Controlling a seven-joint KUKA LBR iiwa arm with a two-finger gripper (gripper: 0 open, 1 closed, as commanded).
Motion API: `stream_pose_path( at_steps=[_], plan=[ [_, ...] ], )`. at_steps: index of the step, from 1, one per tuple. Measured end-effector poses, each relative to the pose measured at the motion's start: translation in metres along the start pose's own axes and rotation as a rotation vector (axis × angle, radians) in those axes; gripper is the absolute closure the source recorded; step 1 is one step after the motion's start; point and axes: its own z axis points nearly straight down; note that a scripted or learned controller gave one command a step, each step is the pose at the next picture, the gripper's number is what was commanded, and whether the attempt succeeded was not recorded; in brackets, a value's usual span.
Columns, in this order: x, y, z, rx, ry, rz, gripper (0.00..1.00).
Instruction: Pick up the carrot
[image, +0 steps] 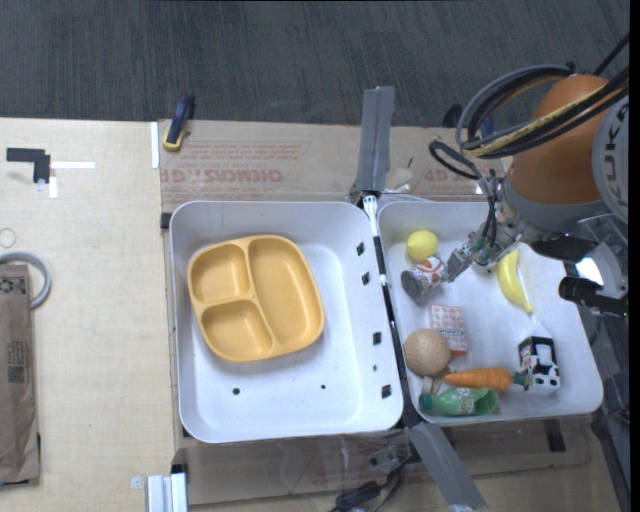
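We are hovering far in the right bin (575, 330); jaws' state unreadable. Carrot (478, 378) is lying near, ungrasped; next: descending over it.

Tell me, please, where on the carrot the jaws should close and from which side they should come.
Probably from straight above, closing across the thicker orange middle of the carrot. It lies flat, lengthwise left to right, with the tan ball near its tip, green packet just below and cow toy at its leafy end.
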Motion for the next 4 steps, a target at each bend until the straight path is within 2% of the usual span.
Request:
stream_pose_path(
  at_steps=[1, 2, 3, 4],
  plan=[
    [-0.043, 0.045, 0.000, -0.001, -0.002, -0.310, 1.00],
    [-0.078, 0.035, -0.032, -0.001, -0.002, -0.349, 1.00],
    [-0.023, 0.066, -0.077, -0.002, -0.002, -0.576, 1.00],
    [-0.030, 0.031, -0.006, -0.001, 0.000, -0.718, 1.00]
  ],
)
